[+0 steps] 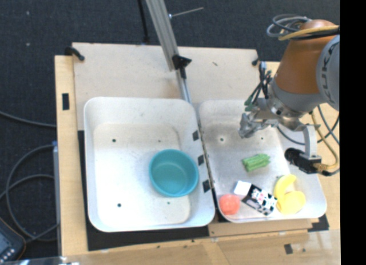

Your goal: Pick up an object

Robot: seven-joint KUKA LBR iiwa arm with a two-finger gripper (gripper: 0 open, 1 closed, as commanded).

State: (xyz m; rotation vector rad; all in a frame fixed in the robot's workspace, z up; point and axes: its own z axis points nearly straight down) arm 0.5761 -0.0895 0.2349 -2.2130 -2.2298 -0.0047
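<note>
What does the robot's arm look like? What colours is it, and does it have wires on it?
The arm is thick and rounded, with a shiny orange band above a grey wrist. Grey looped cables sit on top of it, and thin dark and green wires run down beside it to the small grey metal gripper.

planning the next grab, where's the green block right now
In the camera view the green block lies in the right bin, near its middle, just below the claw and above the yellow piece.
</note>
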